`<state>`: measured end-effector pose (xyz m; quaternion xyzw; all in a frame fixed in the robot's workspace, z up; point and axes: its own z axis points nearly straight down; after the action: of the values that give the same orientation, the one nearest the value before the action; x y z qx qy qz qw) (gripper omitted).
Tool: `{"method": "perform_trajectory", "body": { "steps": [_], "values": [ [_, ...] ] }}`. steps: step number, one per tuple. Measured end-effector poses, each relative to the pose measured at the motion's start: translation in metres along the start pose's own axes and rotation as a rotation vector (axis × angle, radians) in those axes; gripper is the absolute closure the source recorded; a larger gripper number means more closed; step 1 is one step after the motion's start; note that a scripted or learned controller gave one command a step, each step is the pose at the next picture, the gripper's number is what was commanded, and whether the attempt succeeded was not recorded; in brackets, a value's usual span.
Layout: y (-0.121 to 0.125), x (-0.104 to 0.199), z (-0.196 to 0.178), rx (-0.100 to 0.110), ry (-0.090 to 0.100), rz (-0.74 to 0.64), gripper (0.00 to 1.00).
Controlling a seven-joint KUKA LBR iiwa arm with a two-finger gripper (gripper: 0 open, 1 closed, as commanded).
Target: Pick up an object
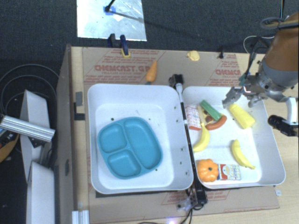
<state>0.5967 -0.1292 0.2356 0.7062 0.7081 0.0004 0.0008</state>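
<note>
The right bin (273,164) holds several toy foods. A yellow block (242,116) lies at its upper right, a green stick (210,110) and a red sausage (217,122) are left of it, and a small carton (192,117) rests by the bin's left wall. Lower down are two bananas (202,139) (242,154), an orange pumpkin (208,170) and a flat printed box (229,172). My gripper (242,98) hangs open at the bin's upper right, just above the yellow block's far end, with nothing between its fingers.
The left bin (100,101) holds a blue divided plate (129,146). On the cardboard behind the bins lie an orange carrot (151,72) and a small yellow piece (193,55). Blue clamps (117,40) stand at the back edge. A black fitting (177,81) sits between the bins.
</note>
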Motion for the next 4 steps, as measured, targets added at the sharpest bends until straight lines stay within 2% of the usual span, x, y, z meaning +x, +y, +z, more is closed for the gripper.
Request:
{"method": "perform_trajectory", "body": {
  "steps": [1, 2, 3, 4],
  "values": [
    [-0.002, 0.046, 0.127, 0.012, 0.004, -0.005, 0.0],
    [0.075, 0.019, 0.152, -0.006, -0.002, -0.003, 0.0],
    [0.003, 0.042, 0.15, 0.002, 0.0, 0.002, 0.0],
    [0.006, 0.042, 0.14, -0.004, 0.0, 0.001, 1.0]
  ]
}}
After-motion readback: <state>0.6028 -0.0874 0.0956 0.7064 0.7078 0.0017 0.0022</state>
